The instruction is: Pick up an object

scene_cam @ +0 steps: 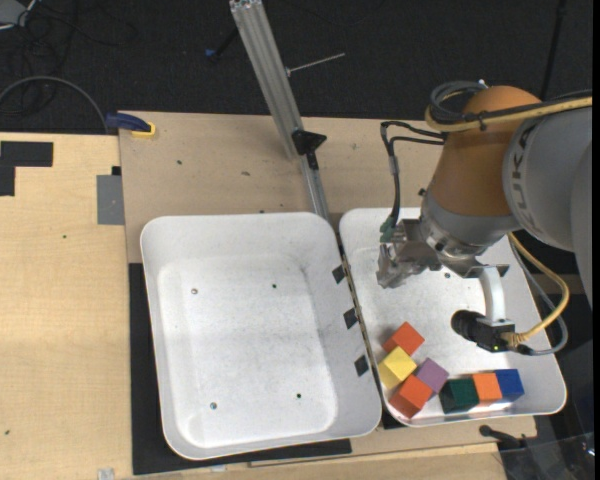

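Several small blocks lie near the front of the right bin (pixel 540 393): an orange-red block (pixel 406 337), a yellow block (pixel 398 366), a purple block (pixel 433 374), a second red block (pixel 414 395), a green block (pixel 459 395), an orange block (pixel 488 386) and a blue block (pixel 510 382). My gripper (pixel 392 268) hangs over the back left part of that bin, beside the divider, well behind the blocks. I see no block at the gripper.
The left bin (pixel 180 238) lies beside the right one, with black clips (pixel 350 317) along the shared rim. A slanted aluminium bar (pixel 272 78) rises behind the bins. A black cable fitting (pixel 478 328) hangs from the wrist over the right bin.
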